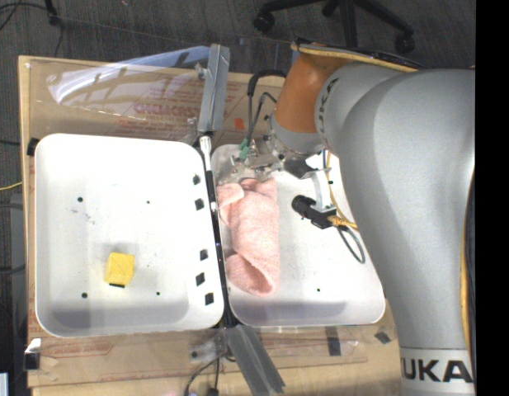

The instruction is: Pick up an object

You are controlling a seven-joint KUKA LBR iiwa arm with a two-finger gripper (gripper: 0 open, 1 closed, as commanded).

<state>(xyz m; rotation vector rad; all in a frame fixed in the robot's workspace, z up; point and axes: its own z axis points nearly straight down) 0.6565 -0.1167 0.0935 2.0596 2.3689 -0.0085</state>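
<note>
step: reaching for pink cloth (252, 233) | end effector (256, 157) at cloth's 12 o'clock, grip cannot tell | next: close, lift straight

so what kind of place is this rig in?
Probably a robotics lab or test cell. A KUKA arm reaches over two white bins on a taped wooden bench, holding test items: a pink cloth and a yellow block. An office chair base stands on carpet behind.
</note>
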